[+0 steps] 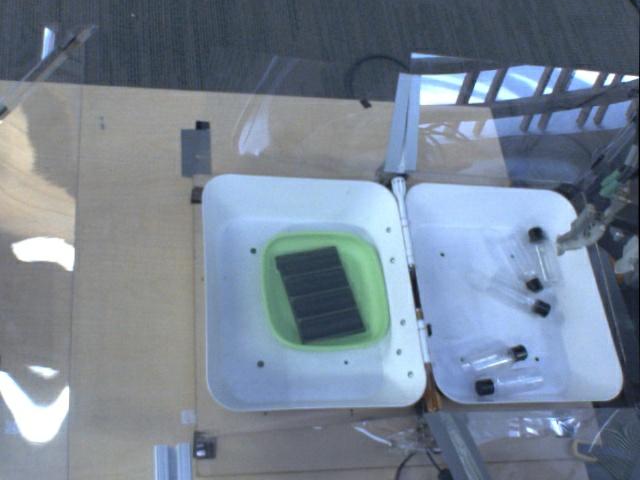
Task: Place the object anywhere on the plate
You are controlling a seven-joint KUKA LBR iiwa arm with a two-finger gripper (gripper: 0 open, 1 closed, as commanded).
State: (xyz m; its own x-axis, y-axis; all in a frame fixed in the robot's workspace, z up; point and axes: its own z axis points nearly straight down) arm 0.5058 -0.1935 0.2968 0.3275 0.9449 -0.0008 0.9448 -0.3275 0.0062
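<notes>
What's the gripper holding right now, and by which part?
Cannot be told. The gripper sits at the right bin's far right edge beside a black-capped clear vial; no grip is visible.

No writing can be read anywhere. The green plate and the dark ridged block on it carry no label, the white bins are plain, and the clear vials with black caps are too small to show any print.
</notes>
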